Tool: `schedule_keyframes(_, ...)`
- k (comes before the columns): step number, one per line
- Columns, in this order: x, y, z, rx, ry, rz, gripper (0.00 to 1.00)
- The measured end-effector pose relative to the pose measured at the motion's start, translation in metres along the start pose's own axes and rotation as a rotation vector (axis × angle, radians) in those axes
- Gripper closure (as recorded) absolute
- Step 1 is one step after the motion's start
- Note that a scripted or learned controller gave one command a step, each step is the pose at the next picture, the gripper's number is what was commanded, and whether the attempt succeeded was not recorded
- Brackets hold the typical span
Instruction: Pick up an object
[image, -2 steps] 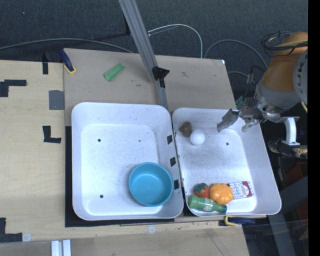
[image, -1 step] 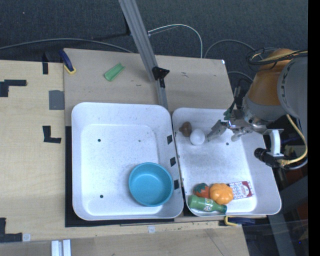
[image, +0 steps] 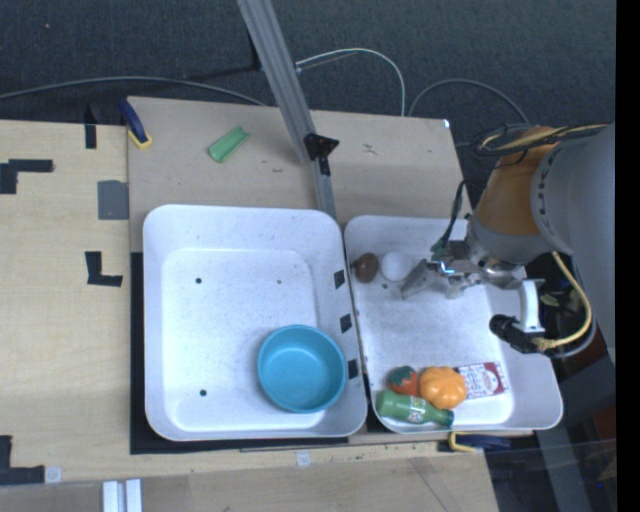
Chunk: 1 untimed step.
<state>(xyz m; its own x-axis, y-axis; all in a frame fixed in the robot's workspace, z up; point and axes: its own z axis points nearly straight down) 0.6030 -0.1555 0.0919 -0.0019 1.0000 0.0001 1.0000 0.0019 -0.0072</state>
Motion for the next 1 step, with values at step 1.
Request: schedule_keyframes(1, 0.0004, 0.0014, -0.0135, -0.004, 0.0, -0.001, 1.0)
